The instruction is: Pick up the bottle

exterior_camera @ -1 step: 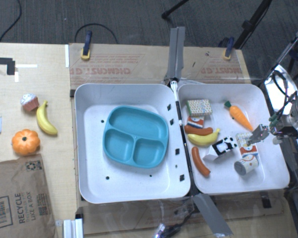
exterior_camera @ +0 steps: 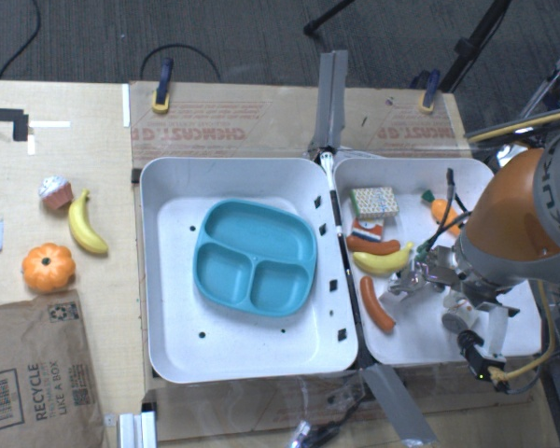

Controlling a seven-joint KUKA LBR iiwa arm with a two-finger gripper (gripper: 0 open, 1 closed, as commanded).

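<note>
A: Tool status?

B: Low over the right bin, just beside the banana and the sausage. Cannot tell wide or narrow from this slant. Nothing seen gripped.

A: Bottle location?

B: Cannot tell. Judged hidden under the arm, which covers the right half of that bin. Would explain the low reach there.

A: Other contents?

B: Box near the far wall, second sausage touching the banana. Crowded toward the divider, so little room for a clean descent on that side.

A: Left bin?

B: Holds a plate, flat, centred, well apart from the tool. No bearing on the task.

A: Progress?

B: Judged at the approach stage; pick not yet confirmed. Risk of nudging the banana or closing on the wrong item.
</note>
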